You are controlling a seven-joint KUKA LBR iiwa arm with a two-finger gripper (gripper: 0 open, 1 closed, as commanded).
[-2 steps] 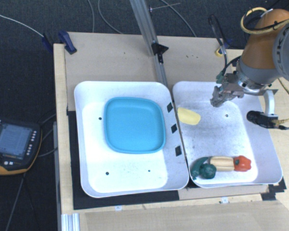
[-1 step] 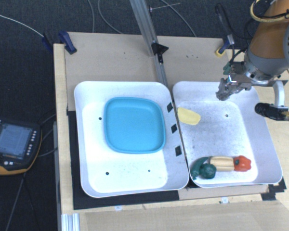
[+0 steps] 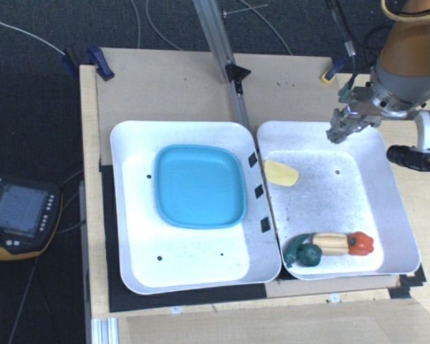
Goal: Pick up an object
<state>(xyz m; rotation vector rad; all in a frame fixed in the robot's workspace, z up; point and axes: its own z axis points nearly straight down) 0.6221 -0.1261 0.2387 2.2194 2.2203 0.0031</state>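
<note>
Tool [image 3: 342, 129] sits over the far right rim of the right white bin [image 3: 398, 213]; nothing seen in it. Pale yellow flat piece [image 3: 281, 173] lies near that bin's left wall. Dark green lump [image 3: 303, 253], tan roll [image 3: 330, 244] and red round piece [image 3: 360, 244] line the near edge, touching. Square blue plastic plate [image 3: 200, 185] fills the left white bin [image 3: 129, 213].

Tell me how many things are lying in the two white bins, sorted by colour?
Blue: 1, the plate in the left bin
Yellow: 1, the pale piece in the right bin
Green: 1, the dark lump
Tan: 1, the roll-shaped piece
Red: 1, the round piece
Total: 5
</note>
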